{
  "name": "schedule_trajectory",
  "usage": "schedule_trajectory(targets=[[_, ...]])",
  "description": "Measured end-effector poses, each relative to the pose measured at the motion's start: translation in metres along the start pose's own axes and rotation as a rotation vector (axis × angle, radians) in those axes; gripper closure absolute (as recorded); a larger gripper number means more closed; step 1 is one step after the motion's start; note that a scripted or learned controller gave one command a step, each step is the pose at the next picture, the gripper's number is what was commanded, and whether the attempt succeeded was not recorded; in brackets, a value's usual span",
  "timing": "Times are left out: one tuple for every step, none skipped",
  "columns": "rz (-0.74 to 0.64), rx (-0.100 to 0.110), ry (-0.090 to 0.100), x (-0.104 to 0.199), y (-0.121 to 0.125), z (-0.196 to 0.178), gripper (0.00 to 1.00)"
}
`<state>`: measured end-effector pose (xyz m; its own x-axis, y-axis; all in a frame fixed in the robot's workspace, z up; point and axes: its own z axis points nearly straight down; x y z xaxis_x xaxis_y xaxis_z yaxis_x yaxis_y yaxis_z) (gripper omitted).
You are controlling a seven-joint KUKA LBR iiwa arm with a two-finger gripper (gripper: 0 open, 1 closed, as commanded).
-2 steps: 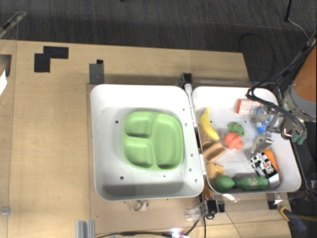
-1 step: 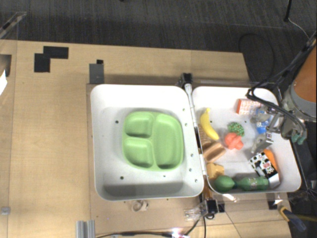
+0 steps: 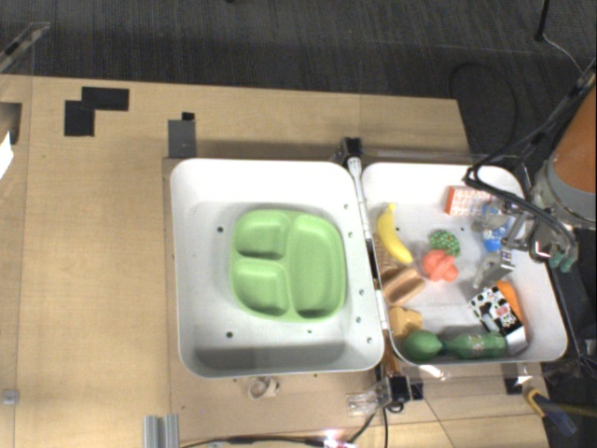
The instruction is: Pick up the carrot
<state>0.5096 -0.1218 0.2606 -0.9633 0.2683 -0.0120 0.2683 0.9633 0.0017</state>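
Note:
The carrot [image 3: 511,301] is a short orange piece near the right wall of the right bin [image 3: 552,343], partly covered by a black-and-white spotted item [image 3: 492,309]. My gripper [image 3: 494,263] hangs over the right side of that bin, just above and left of the carrot. Nothing shows between its tips. Cables and the wrist blur its lower end.
The right bin also holds a banana [image 3: 392,235], a green bumpy ball [image 3: 446,242], a salmon-red toy [image 3: 440,266], brown bread pieces [image 3: 404,287], a green round fruit [image 3: 422,345], a green pickle [image 3: 475,345] and an orange-white box [image 3: 462,200]. A green divided plate [image 3: 284,264] lies in the left bin [image 3: 201,343].

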Motion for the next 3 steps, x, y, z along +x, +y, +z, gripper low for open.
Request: schedule_trajectory(targets=[[0.000, 0.000, 0.000, 0.000, 0.000, 0.000, 0.00], [0.321, 0.000, 0.005, -0.012, 0.040, 0.064, 0.00], [0.571, 0.000, 0.006, 0.001, 0.101, 0.075, 0.00]])
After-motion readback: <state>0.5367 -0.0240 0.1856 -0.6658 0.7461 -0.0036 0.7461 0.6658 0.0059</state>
